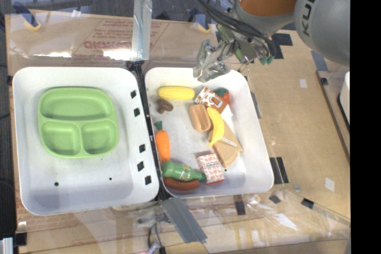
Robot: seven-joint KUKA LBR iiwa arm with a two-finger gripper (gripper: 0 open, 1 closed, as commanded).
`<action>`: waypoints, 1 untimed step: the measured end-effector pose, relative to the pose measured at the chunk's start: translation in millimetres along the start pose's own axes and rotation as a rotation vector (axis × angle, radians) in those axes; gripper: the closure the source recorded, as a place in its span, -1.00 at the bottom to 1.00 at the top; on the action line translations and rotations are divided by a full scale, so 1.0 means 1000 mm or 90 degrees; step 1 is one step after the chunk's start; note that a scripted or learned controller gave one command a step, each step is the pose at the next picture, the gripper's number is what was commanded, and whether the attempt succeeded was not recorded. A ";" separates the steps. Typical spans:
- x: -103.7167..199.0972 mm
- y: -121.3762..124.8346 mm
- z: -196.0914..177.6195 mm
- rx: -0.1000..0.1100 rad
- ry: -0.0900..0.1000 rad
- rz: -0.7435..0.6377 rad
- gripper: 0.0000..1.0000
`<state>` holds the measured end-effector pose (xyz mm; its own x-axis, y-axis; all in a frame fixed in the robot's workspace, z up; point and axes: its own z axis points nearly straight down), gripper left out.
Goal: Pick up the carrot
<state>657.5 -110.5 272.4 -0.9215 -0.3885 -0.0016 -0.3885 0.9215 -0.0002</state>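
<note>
Carrot [162,144]: one; well apart from my end effector [206,65], down-view and left, against the right bin's [257,146] left wall.
Long axis: runs up and down the view.
End effector: over that bin's far rim; I cannot tell its grip state.
Neighbours: one corn cob [176,93], one banana [216,126], one green bottle [182,172].

grey arm [333,3] with black kuka lettering, orange band, black cables, seemingly metallic hand [208,62]
</note>
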 end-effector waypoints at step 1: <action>0.009 -0.019 -0.155 0.008 -0.009 -0.052 1.00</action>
<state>656.2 -131.3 427.7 -0.8868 -0.4619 -0.0156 -0.4617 0.8869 -0.0131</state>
